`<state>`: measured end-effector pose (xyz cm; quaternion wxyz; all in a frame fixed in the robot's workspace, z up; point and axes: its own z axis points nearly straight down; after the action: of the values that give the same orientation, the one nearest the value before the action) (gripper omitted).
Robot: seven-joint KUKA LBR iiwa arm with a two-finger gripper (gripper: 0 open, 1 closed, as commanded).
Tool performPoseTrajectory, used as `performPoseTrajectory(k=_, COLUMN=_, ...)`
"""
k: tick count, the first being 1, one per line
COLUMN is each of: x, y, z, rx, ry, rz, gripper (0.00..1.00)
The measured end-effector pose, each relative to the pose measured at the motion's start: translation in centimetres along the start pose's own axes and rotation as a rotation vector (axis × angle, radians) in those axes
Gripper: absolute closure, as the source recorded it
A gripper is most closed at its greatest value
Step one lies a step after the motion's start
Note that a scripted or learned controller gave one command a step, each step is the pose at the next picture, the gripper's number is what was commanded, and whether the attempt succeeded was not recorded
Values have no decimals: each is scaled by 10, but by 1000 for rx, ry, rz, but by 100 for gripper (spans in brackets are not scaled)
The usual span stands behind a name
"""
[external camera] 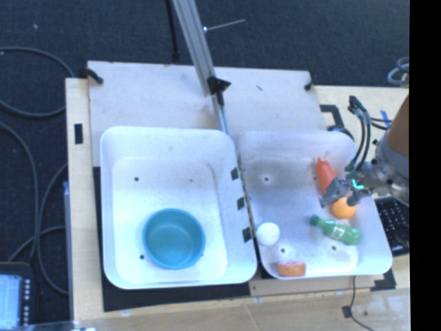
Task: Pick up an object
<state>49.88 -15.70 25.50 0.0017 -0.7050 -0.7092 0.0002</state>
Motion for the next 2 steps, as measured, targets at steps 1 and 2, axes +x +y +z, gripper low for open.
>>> performPoseTrajectory(k=1, x=0, y=1, z=-2, rx=-5, ry=-1, rz=0, gripper=0)
performPoseTrajectory(k=2, x=7, y=-3, z=56, rx=2, ry=-4, rz=8, gripper=0)
